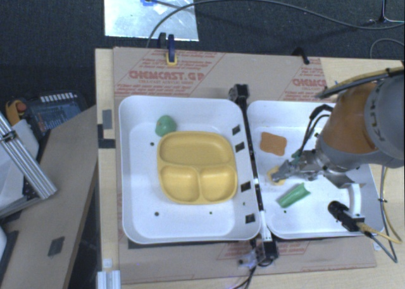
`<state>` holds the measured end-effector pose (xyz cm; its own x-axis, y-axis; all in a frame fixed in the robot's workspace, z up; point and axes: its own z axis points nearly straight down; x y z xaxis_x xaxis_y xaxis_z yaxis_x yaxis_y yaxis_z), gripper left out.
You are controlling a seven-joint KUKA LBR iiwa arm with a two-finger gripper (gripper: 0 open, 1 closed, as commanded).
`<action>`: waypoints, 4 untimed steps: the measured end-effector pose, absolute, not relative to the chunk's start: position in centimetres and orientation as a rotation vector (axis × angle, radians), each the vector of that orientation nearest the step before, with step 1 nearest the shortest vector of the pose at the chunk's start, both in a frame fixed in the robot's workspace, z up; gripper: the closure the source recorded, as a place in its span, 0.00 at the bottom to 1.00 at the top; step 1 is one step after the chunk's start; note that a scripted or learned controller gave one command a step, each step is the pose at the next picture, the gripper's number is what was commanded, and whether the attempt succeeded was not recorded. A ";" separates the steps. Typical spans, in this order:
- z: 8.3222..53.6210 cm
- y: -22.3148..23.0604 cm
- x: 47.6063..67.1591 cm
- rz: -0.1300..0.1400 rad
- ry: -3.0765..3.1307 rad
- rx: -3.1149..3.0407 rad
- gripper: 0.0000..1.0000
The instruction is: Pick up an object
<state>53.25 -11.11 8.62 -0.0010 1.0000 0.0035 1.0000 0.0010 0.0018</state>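
In the right bin (297, 109), my gripper (284, 172) hangs low over the floor near the bin's left side. A small yellowish object (275, 176) lies right at its tip, partly covered by it. A green oblong piece (293, 195) rests just below the gripper, apart from it. An orange-brown flat square (273, 143) lies a little above and to the left of the gripper. In the left bin (136, 174), a yellow divided plate (196, 166) sits with a green rounded object (166, 124) at its upper left corner.
The arm's grey and orange body (357, 126) covers the right part of the right bin. A black divider strip (247, 155) runs between the two bins. Cardboard (190, 73) lies under both bins.
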 end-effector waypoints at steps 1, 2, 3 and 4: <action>10.0 -11.1 53.6 -0.014 -2.228 -2.225 1.00; 15.4 -10.9 52.7 -0.005 -2.229 -2.220 1.00; 20.2 -10.1 53.0 -0.007 -2.231 -2.220 1.00; 21.1 -10.1 53.1 -0.003 -2.228 -2.218 1.00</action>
<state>53.09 -10.09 21.12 -0.0046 1.0000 -0.0004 1.0000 0.0046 0.0030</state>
